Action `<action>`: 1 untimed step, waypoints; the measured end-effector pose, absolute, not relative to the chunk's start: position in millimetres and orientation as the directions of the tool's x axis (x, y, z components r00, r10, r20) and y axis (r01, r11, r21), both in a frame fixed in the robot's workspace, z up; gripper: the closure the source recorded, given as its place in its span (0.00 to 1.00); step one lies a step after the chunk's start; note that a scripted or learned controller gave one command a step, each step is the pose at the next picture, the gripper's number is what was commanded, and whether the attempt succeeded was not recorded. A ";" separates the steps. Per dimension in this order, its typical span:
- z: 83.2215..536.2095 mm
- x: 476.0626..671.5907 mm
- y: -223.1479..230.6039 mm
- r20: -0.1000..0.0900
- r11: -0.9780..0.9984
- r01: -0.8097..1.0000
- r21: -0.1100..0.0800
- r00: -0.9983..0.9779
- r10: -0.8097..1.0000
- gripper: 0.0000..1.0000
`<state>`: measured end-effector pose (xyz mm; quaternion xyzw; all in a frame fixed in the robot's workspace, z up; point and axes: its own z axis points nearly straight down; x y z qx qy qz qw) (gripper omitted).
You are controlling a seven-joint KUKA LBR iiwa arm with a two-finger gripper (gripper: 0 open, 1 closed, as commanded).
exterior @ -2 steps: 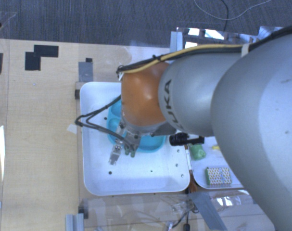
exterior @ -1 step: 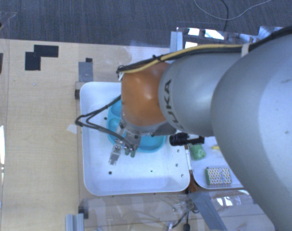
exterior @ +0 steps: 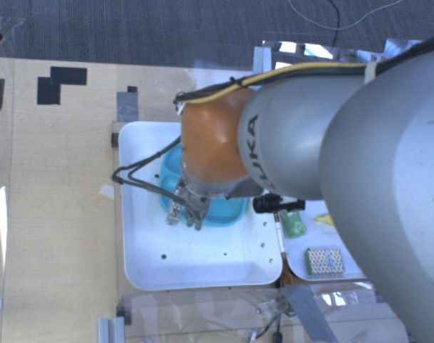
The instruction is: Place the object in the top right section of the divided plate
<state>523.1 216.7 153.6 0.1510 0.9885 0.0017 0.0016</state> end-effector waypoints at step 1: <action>146.5 488.7 183.9 -0.002 0.998 -0.064 0.001 -0.998 -0.064 1.00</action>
